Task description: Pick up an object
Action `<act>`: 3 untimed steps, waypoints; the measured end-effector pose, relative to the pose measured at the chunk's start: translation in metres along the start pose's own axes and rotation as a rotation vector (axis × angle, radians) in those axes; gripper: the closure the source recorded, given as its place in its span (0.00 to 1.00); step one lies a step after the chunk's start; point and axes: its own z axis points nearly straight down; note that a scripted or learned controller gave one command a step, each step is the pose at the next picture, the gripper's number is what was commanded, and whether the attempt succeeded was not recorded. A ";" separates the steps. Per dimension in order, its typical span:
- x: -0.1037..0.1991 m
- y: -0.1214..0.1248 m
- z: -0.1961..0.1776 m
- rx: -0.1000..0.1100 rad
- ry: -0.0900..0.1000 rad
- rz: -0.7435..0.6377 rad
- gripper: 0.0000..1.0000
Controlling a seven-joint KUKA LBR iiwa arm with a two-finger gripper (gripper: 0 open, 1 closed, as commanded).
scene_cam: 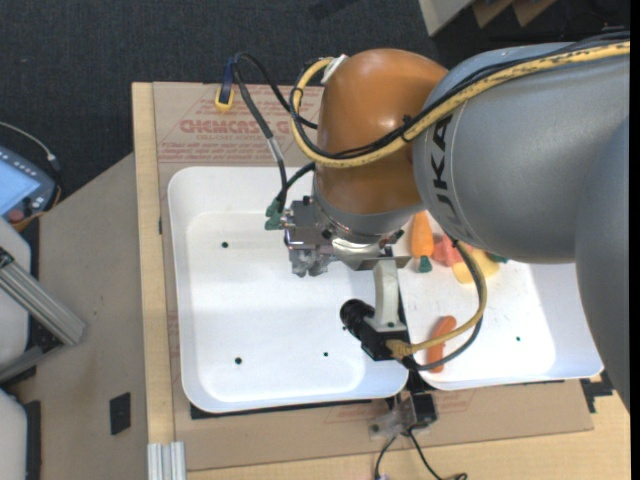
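The gripper (308, 256), open or closed I cannot tell, is hanging over the left bin (200, 298) near its far edge, so, with the toy carrot (422, 236) lying against the right bin's (530, 358) left edge, it should be centring over that before descending.

I see a white left bin (185, 298) and white right bin (525, 308), a brown surface (155, 148) with red lettering, an orange piece (422, 234) tipped green, a yellow piece (487, 262).

Red print on the cardboard sheet (200, 128) starts "CHEMCR", the rest blurred or hidden by my arm (540, 148), which bears a black "K".
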 end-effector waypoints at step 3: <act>0.015 -0.009 -0.292 -0.024 0.014 -0.019 1.00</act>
